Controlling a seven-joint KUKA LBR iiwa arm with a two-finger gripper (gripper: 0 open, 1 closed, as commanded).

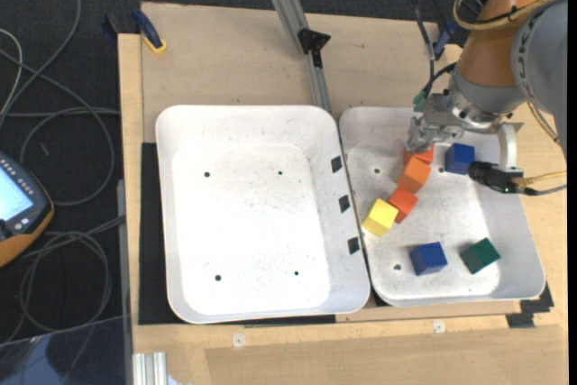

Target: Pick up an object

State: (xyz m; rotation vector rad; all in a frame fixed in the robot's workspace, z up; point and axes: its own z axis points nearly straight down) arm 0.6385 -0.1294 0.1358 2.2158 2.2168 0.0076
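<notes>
Here, camera view, items as seen from above:

Bench: pale wooden board [270, 347], set on dark carpet with loose black cables around it.
Left bin: shallow white plastic tray [180, 135], speckled, with a few small dark holes in its floor.
Right bin: shallow white plastic tray [514, 279], touching the left bin along its inner edge; all blocks lie in it.
Arm: grey KUKA arm with orange band [491, 45], entering from the right, wrist over the upper part of the right bin.
Gripper: two-finger metal gripper [424, 140], pointing down at the upper end of the block row; whether it is open, closed or gripping cannot be told from this angle.
Orange block, upper: small orange cube [416, 170], directly below the gripper, possibly touching it.
Orange block, lower: small orange cube [403, 201], touching the upper one.
Yellow block: small yellow cube [380, 216], at the lower left end of the same diagonal row.
Blue block, upper: small blue cube [459, 158], just right of the gripper.
Blue block, lower: small blue cube [428, 258], near the bin's front edge.
Green block: small dark green cube [480, 255], right of the lower blue cube, apart from it.
Pole: grey metal bar [284, 0], slanting down to the gap between the bins.
</notes>
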